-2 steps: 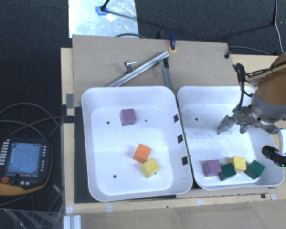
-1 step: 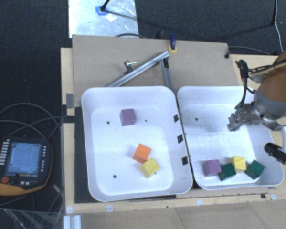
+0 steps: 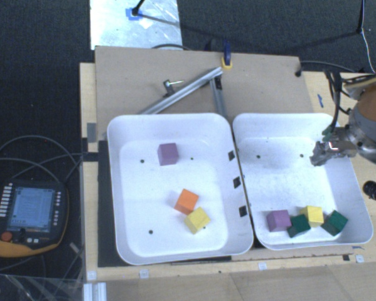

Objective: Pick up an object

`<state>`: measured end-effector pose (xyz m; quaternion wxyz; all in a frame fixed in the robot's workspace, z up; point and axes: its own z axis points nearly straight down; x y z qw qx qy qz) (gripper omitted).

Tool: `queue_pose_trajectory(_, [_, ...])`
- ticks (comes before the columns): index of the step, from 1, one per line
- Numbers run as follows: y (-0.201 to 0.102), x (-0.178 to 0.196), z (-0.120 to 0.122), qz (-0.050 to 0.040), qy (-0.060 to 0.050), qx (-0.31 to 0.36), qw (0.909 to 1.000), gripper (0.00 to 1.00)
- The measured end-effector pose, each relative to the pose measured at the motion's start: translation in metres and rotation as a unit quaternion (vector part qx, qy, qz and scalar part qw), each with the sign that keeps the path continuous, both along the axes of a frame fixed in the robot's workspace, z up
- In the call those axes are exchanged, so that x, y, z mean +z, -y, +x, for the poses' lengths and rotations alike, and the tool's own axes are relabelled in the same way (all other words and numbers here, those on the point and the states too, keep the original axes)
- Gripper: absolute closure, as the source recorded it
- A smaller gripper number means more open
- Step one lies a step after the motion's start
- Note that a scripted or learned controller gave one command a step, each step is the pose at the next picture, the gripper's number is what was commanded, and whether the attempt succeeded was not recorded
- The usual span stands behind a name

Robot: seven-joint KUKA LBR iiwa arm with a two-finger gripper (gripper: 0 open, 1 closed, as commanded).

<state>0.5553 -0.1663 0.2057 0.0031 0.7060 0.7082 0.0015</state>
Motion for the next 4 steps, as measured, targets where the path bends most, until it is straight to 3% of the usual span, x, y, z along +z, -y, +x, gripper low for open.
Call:
queue_pose_trajectory(1, [0.0,-0.002,0.001,0.0009,-0.002,0.0,1.0,1.0])
queue_pose_trajectory(4, [-0.165,0.029,0.031,0.0023,-0.002,0.005,1.0,1.0])
